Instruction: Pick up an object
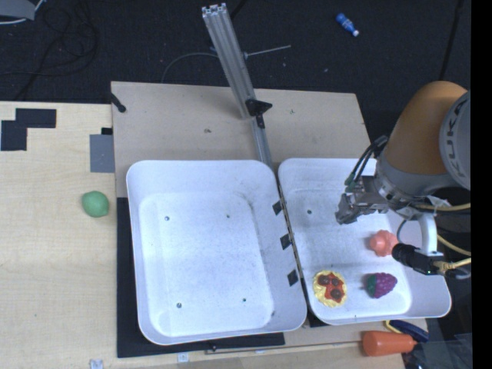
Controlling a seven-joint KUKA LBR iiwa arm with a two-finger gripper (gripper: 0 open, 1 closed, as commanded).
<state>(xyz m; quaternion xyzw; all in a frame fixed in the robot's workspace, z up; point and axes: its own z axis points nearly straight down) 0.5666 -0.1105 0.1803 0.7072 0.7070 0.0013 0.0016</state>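
The arm [430,141] reaches in from the right, its orange band above the right bin [307,179], and its gripper [350,210] hangs low over the middle of that bin, above bare white floor; whether the jaws are wide or narrow cannot be told from this angle, and nothing shows between them. Three small things lie in the near right part of the same bin: a pink, peach-like object [379,242] just to the right of and nearer than the gripper, close beside it but apart; a purple grape cluster [380,284] nearer still; and a flat yellow piece with red spots [330,288] to the left of the grapes, by the bin's near edge. A black cable fitting [411,256] with a white loop hangs from the wrist and crosses between the pink object and the grapes, partly crowding that corner. The left bin [138,179] sits touching the right one along a shared edge with black clips. Outside the bins, an orange carrot-like object [387,342] lies on the bench just past the right bin's near rim, a green ball [95,204] rests on the wooden surface well to the left, and a slanted metal rail [233,60] runs from the far side toward the seam between the bins
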